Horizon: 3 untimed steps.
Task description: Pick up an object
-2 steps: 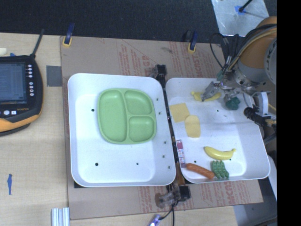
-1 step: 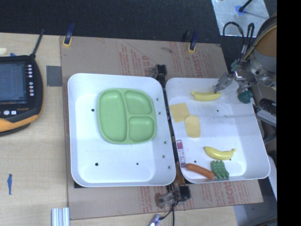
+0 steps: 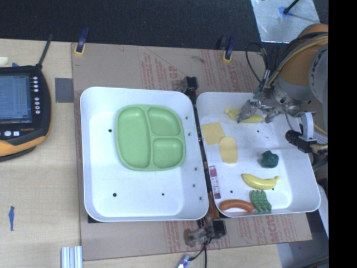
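Sitting right under the gripper (image 3: 252, 111), a small yellow piece (image 3: 244, 116) pokes out both sides; can't tell if jaws are shut.

A pale wooden counter (image 3: 39, 205) lies under a brown cardboard sheet (image 3: 139, 71) held at its far edge by two clamps (image 3: 81, 42), with a dark carpeted floor (image 3: 139, 10) beyond, a handheld control screen (image 3: 19, 110) at the left, and a grey tape patch (image 3: 64, 90) beside the cardboard.
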Each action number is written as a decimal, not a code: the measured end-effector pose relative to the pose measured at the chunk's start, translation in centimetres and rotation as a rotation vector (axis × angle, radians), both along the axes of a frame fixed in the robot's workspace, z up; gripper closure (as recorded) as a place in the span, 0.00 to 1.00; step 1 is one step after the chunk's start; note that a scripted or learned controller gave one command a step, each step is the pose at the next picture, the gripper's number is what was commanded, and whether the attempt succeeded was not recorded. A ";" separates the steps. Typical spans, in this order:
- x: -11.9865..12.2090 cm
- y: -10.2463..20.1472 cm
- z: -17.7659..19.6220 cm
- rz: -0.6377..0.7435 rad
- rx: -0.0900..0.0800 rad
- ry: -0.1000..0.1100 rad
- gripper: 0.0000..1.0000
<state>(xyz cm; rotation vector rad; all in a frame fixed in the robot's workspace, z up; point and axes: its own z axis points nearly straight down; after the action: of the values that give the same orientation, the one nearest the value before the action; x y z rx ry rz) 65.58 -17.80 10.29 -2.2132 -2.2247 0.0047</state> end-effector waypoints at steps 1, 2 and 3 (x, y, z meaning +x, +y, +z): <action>-4.3 -0.1 6.5 -0.004 0.000 -0.002 0.00; -11.6 -0.3 8.0 -0.001 -0.001 0.000 0.00; -12.9 1.0 1.8 0.000 0.000 0.001 0.00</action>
<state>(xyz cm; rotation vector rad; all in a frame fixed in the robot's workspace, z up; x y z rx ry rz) 52.72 -16.78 12.09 -2.2130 -2.2242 0.0058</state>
